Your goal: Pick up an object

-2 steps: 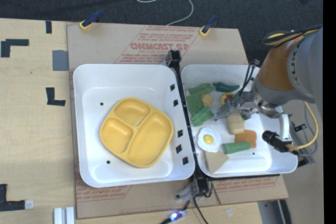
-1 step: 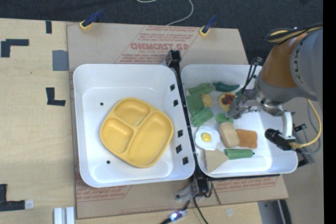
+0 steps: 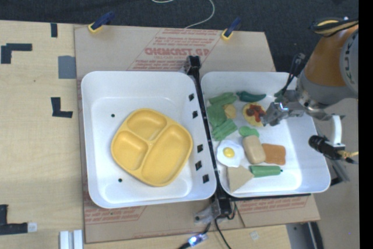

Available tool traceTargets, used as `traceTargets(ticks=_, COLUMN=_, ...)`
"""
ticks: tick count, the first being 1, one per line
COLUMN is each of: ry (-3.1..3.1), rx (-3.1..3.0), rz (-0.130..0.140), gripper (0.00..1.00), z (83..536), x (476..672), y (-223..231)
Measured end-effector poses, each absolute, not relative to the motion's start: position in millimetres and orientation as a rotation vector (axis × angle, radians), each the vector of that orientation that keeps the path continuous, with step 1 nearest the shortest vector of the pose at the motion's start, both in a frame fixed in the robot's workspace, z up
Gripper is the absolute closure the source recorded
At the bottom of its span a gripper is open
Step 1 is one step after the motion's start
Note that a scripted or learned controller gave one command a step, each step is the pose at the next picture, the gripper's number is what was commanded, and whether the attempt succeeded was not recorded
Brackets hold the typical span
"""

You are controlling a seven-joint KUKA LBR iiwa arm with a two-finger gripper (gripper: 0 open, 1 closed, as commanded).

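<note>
Looking down from your camera view, you see the end effector (image 3: 271,115) low in the right bin (image 3: 303,183), just beside the red-and-yellow toy food (image 3: 254,113); you cannot tell its finger state. A fried egg (image 3: 229,153), bread pieces (image 3: 253,150) and green items (image 3: 220,116) lie nearby. The left bin (image 3: 96,143) holds a yellow divided plate (image 3: 151,146).

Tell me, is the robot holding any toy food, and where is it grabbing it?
It cannot be told. The gripper is low in the right bin, next to the small red and yellow food, but nothing shows plainly in its grip.
</note>
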State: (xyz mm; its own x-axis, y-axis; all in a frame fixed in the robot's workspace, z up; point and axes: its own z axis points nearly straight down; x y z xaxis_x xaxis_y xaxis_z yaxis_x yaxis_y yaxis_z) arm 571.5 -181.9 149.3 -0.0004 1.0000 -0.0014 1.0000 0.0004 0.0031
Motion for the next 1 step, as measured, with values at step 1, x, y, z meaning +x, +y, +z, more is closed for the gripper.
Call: traceTargets(ticks=1, ry=2.22, rx=2.217, rz=0.003, gripper=1.0, z=212.9, x=571.9, y=-183.9)
